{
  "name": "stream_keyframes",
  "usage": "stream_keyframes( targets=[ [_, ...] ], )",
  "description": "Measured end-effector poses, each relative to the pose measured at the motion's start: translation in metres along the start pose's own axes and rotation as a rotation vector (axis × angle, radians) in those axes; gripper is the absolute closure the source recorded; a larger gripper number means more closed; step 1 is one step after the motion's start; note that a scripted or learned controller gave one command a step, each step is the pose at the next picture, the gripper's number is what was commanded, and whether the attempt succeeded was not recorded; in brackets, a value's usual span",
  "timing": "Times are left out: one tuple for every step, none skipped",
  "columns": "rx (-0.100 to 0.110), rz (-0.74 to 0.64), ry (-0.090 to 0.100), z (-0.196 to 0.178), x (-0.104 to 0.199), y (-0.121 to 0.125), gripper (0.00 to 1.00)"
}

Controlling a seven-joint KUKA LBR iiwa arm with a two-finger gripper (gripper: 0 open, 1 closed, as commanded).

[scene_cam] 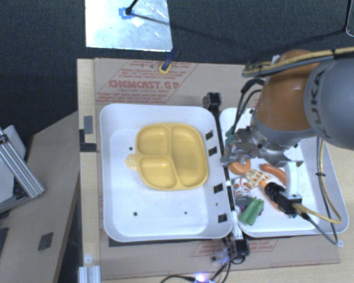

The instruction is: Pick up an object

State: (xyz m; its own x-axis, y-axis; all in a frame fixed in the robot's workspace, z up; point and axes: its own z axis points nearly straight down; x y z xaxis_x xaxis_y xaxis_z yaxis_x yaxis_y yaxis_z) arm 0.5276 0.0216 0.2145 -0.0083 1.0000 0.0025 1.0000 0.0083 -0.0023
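Left bin (115, 217): one yellow divided plate (168, 156), lying flat near centre. Right bin (336, 208): orange pieces (242, 166), a green block (251, 211) at the near left corner, a patterned item (243, 186) between them. Arm (310, 102): low over the right bin's left side. Gripper (235, 152): just above the orange pieces; state of jaws cannot be told.

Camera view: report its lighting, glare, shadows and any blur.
In the camera view the lighting is even and fairly soft; the shiny plate at the top shows mottled glare; the yellow tray casts a faint shadow in the left bin; the arm shades the right bin; small toys there look slightly soft, not crisp.
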Motion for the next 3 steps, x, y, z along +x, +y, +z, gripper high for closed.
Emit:
stream_keyframes(
  targets=[
    [-0.005, 0.001, -0.001, -0.019, 0.017, -0.013, 1.00],
    [0.000, 0.004, -0.002, 0.000, 0.023, -0.016, 1.00],
    [-0.002, 0.007, -0.002, 0.000, 0.018, -0.019, 1.00]
  ],
)
